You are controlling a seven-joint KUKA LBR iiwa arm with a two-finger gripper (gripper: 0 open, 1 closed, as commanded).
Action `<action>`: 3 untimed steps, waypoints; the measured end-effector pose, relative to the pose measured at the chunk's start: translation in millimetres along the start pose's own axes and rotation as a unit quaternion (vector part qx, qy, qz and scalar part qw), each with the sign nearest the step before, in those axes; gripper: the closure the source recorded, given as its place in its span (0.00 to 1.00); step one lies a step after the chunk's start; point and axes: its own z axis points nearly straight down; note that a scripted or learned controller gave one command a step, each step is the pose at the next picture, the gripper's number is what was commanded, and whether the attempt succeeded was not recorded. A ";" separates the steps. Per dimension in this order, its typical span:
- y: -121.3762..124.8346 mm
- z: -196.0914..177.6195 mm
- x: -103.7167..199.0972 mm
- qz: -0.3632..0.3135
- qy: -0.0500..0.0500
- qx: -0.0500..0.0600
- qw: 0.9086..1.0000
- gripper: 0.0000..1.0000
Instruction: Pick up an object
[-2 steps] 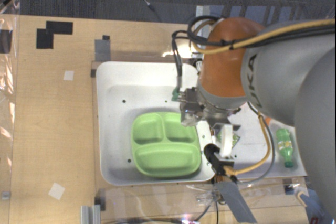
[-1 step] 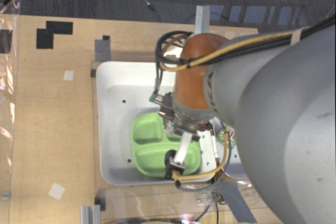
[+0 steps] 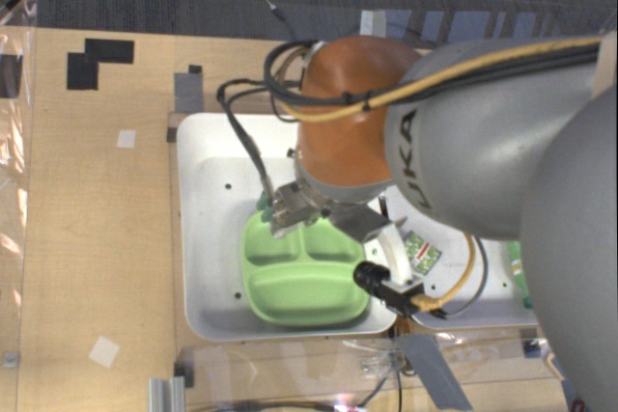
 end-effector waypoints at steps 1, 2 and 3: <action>2.2 3.0 -1.2 -0.297 0.000 0.000 0.955 1.00; -3.3 33.6 -7.6 -0.219 0.000 0.000 0.976 1.00; 12.7 29.9 30.6 -0.107 0.000 0.000 0.994 1.00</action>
